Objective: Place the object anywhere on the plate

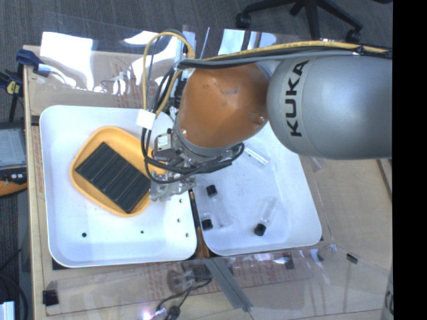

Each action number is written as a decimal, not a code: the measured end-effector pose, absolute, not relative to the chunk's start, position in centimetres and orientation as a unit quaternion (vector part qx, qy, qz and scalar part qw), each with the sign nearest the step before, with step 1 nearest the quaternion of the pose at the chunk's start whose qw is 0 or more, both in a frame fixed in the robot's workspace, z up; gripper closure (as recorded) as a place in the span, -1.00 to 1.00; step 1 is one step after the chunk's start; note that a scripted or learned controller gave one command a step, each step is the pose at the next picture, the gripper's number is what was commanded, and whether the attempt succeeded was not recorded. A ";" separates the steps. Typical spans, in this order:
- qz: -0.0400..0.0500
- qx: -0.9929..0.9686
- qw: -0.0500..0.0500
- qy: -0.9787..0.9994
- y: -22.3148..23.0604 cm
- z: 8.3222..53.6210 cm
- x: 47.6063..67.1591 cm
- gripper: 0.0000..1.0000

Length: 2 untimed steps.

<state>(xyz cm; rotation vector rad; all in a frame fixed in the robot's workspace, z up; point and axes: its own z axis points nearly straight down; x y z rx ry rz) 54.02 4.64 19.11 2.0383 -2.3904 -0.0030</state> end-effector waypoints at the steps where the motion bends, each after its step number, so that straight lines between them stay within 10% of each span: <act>1: -0.001 0.649 0.000 -0.761 4.6 19.1 54.0 -1.00; 2: -0.001 0.694 -0.001 -0.720 1.8 19.7 56.9 -1.00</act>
